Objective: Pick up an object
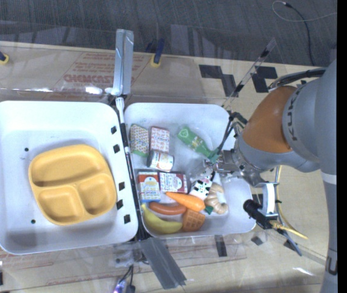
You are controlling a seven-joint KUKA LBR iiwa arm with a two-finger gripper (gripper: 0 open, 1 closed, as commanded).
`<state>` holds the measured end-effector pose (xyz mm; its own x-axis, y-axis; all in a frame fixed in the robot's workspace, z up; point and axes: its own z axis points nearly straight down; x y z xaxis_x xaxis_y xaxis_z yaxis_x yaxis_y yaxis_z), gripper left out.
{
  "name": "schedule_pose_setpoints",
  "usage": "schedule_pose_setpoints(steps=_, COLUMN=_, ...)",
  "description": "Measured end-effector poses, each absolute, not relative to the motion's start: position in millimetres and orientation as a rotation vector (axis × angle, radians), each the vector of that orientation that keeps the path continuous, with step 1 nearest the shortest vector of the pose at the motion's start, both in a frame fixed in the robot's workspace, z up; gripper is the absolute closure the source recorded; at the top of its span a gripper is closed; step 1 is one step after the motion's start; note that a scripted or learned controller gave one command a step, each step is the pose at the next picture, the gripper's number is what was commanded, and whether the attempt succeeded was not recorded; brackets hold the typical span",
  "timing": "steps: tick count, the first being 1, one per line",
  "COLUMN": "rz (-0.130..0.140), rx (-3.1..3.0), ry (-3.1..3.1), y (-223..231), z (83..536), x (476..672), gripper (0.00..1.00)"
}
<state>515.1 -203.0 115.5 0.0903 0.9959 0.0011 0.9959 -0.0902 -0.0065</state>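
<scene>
The right bin point(179, 112) holds several toy foods. A green bottle point(193, 140) lies toward the back, with two small cartons point(149, 139) and a can point(160, 160) to its left. Two flat boxes point(161, 183) lie mid-bin. Along the front are an orange carrot point(185, 200), a red sausage point(166, 209), a yellow banana point(161, 224) and a beige pastry point(218, 202). My gripper point(217, 168) reaches down into the bin's right side, just above a black-and-white item point(202, 187) and right of the bottle. I see nothing held in it.
In the left bin point(14, 121) sits a yellow divided tray point(71, 182). The grey arm with its orange band point(271, 127) covers the right bin's right rim. A metal bracket point(123, 60) stands behind the seam between the bins. Cables lie at the right.
</scene>
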Motion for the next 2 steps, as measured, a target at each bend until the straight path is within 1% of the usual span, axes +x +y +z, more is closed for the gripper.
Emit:
schedule_pose_setpoints(steps=1, rz=0.006, rx=-2.309, ry=-2.122, y=-202, z=125, x=515.7, gripper=1.0)
schedule_pose_setpoints(steps=2, rz=0.001, rx=-2.4, ry=-2.025, y=-181, z=229, x=510.4, gripper=1.0)
